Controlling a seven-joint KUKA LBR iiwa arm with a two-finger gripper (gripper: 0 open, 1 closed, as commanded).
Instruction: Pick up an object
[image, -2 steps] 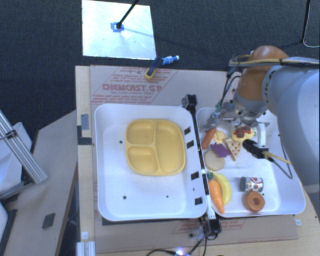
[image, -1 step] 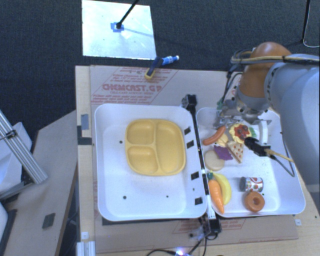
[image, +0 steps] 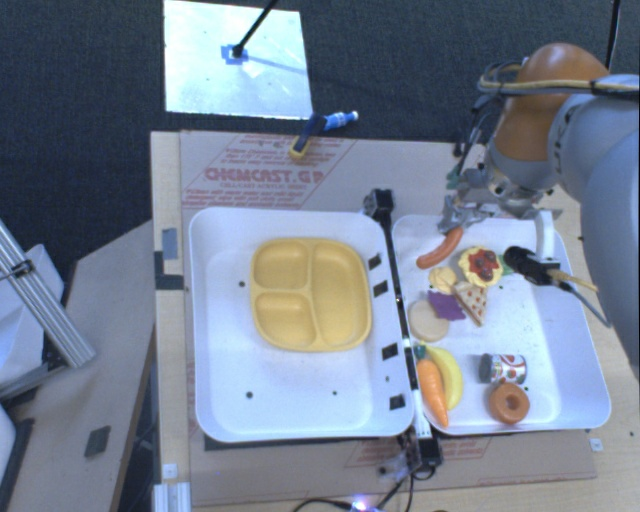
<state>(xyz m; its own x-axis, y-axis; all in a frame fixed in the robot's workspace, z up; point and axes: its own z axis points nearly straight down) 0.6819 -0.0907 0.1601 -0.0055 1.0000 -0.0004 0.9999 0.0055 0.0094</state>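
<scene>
Carrot (image: 432, 390) nearest — hand (image: 458, 215) over sausage (image: 440, 248) (grip unclear, arm partly cropped).

I see open floor in the right bin (image: 590, 395) along its right side; toy food (image: 465, 290) crowds its left half.

Two white bins sit side by side. The left bin (image: 230, 390) holds a pale yellow divided tray (image: 308, 293). The right bin (image: 570, 360) holds bright toy food: a red-orange sausage (image: 440, 247), a yellow round piece with a red centre (image: 480, 265), a purple piece (image: 447, 306), a tan disc (image: 430, 321), an orange carrot (image: 433, 390), a yellow banana (image: 449, 375), an orange-brown ring (image: 510, 402) and a red, white and silver can (image: 503, 368). The arm (image: 590, 130) is grey with an orange band. The surface (image: 270, 172) is tan with red print.
</scene>
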